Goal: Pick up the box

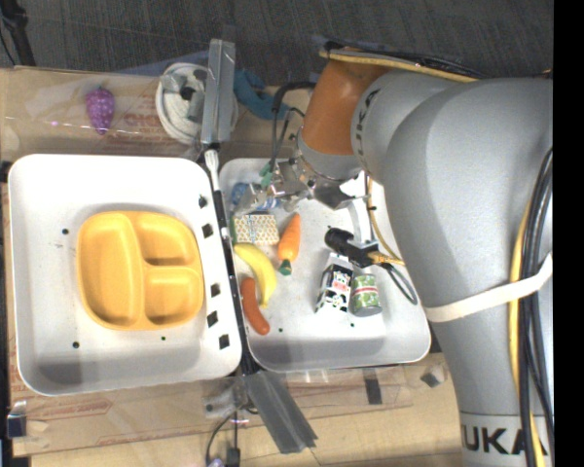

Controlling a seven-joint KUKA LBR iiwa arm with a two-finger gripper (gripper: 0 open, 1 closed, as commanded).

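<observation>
Reaching in from the right, the grey arm [448,163] carries its orange band above the wrist and sets the hand [269,191] low over the far left corner of the right bin [307,334]. Whether the hand is released or clenched cannot be told, as the wrist and its fittings hide the tip. No object is seen grasped.

The box [255,229], small and pale with a fine chequered print, lies flat on the bin floor just beside the hand, on the side nearer the camera and close to the bin's left wall. Contact between the hand and the box cannot be judged.

A banana [259,269] lies just beside the box's near edge. A carrot [289,241] lies to the right of the box, its green end pointing toward the banana. A red sausage [255,316] lies beyond the banana, along the left wall. Near the middle of the bin stand a black-and-white carton [336,288] and a green can [366,296], touching each other and well apart from the box.

The left bin [39,212] holds a yellow divided tray [141,266]. On the surface [39,86] behind the bins lie a purple object [99,108] and a white coil [182,100].
</observation>
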